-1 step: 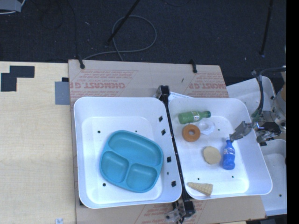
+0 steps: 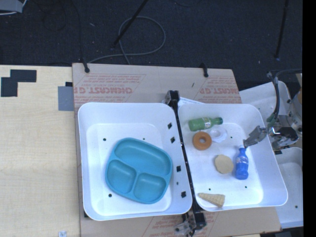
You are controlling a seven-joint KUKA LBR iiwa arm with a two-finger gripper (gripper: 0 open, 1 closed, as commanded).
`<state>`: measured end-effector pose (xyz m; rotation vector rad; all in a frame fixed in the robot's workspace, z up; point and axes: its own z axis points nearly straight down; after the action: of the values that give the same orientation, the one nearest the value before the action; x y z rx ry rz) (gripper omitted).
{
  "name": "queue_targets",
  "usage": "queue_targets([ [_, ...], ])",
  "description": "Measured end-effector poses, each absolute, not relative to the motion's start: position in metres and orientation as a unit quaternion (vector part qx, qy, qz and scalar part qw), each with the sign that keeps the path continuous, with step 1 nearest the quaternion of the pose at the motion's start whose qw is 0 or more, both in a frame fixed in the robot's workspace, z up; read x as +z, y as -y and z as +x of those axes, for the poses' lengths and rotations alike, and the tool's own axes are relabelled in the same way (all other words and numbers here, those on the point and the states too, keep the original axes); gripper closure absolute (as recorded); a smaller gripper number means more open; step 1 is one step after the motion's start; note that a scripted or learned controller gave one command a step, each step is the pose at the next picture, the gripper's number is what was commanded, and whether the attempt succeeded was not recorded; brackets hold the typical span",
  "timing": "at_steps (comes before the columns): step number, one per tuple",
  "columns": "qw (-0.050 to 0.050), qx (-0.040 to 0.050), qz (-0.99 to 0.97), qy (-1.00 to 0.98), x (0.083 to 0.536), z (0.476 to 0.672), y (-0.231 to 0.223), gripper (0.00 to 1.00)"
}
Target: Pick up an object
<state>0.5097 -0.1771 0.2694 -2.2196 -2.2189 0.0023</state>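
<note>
The right bin (image 2: 266, 191) holds a green bottle (image 2: 204, 123) lying on its side, a brown ring-shaped donut (image 2: 202, 141), a beige rounded piece (image 2: 223, 164), a blue bottle (image 2: 241, 165) and a tan cone-shaped wedge (image 2: 212, 198) near the front wall. A small clear item (image 2: 217, 134) lies just right of the donut. My gripper (image 2: 253, 137) reaches in over the right wall of this bin, just above and to the right of the blue bottle's cap. Nothing shows in its grasp.
A blue divided plate (image 2: 138, 170) fills much of the left bin (image 2: 91, 127). A black divider (image 2: 178, 152) runs between the bins. Both stand on a cardboard sheet (image 2: 148, 85). White equipment and cables (image 2: 276, 102) crowd the right side.
</note>
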Motion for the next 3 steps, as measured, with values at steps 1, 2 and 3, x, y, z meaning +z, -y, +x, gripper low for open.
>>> queue_targets([
  [1, 0.004, 0.0018, -0.707, 0.707, 0.216, 0.499, 0.175, 0.0],
  [2, 0.005, 0.002, -0.707, 0.707, 0.153, 0.492, 0.174, 0.0],
  [3, 0.004, 0.0018, -0.707, 0.707, 0.096, 0.491, 0.183, 0.0],
])
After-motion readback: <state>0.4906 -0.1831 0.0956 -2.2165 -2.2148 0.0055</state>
